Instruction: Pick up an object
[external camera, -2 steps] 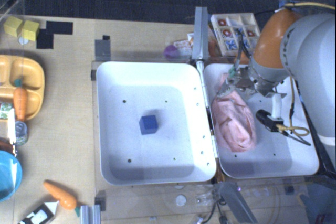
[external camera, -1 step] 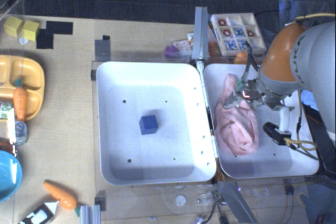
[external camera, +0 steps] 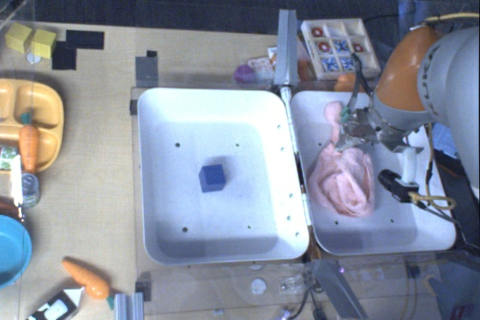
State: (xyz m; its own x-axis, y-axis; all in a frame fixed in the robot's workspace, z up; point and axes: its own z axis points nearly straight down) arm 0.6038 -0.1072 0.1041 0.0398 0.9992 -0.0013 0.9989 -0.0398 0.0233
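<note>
Holding blue cube [external camera: 212,177]: left bin [external camera: 161,236]; pink cloth [external camera: 343,174]: right bin [external camera: 427,236]; gripper [external camera: 351,133] state unclear.

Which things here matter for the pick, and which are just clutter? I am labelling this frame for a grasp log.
Part of the job:
- pincer, over the right bin
- pink cloth in the right bin, beside the pincer
- blue cube in the left bin

Lying about on the bench:
- yellow tray
- carrot
- blue bowl
- tile game box
</note>
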